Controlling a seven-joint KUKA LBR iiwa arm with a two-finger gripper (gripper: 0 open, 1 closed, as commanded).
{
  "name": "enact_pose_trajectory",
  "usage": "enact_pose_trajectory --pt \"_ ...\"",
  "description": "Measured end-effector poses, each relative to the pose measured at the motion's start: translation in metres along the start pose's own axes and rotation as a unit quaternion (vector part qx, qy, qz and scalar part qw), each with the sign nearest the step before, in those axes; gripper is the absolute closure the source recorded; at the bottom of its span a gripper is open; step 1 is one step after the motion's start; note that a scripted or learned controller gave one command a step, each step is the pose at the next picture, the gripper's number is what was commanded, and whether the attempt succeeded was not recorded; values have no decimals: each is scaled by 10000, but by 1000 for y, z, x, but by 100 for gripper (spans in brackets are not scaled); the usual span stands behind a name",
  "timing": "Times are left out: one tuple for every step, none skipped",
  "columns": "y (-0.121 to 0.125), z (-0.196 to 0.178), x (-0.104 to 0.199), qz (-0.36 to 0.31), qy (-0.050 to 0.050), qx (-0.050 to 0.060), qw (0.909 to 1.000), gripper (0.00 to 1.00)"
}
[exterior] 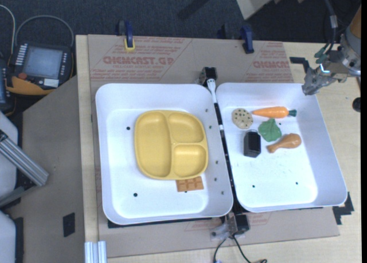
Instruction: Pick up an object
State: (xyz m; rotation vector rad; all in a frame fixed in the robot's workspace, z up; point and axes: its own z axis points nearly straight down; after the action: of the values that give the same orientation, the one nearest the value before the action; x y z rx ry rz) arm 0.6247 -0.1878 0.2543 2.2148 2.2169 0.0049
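From above, the grey two-finger gripper (pixel 312 86) hangs over the right white bin's (pixel 321 190) far right corner; whether it is wide or narrow cannot be told. In that bin lie an orange toy carrot (pixel 270 112), speckled cookie (pixel 242 118), green leaf (pixel 269 129), brown drumstick (pixel 285 142) and black block (pixel 252 144). The left white bin (pixel 114 159) holds a yellow divided plate (pixel 170 144) and a waffle (pixel 190 184).

The arm (pixel 351 38) is cut off by the right and top edges. The gripper (pixel 311 87) is seen too small for its state to be told. The waffle (pixel 190 185) is partly covered by the yellow divided plate (pixel 171 144). The pendant (pixel 40 64) screen is blurred.
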Motion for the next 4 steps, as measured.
enact_pose_trajectory --pt "6 13 50 -17 24 50 10000 100" --pt "3 19 114 -30 34 53 10000 100" --pt "5 12 173 -29 27 29 10000 100" --pt "6 23 217 -18 23 60 10000 100"
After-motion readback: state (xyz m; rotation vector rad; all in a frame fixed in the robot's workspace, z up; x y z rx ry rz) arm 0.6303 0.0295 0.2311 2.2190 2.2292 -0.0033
